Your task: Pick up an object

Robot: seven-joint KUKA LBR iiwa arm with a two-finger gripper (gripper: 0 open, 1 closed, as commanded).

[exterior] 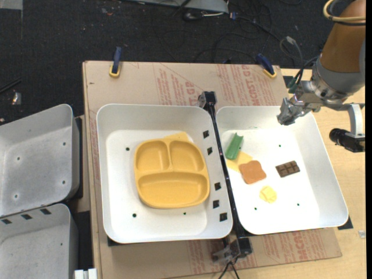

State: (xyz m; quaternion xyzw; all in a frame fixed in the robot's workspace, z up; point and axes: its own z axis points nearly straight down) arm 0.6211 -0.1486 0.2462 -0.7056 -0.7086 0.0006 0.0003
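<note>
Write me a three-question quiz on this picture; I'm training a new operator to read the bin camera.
1. True or false: the yellow divided tray lies in the right bin.
2. Which item lies nearest the pincer?
A. green piece
B. brown chocolate-like bar
C. small yellow piece
3. Fill in: the orange slice lies between the green piece and the ____ piece.

Key
1. False; it lies in the left bin.
2. B, though the green piece is nearly as close.
3. small yellow

Yellow tray (172, 174) in a white bin (110, 173); green piece (234, 146), orange slab (253, 171), brown chocolate (287, 169)
</note>
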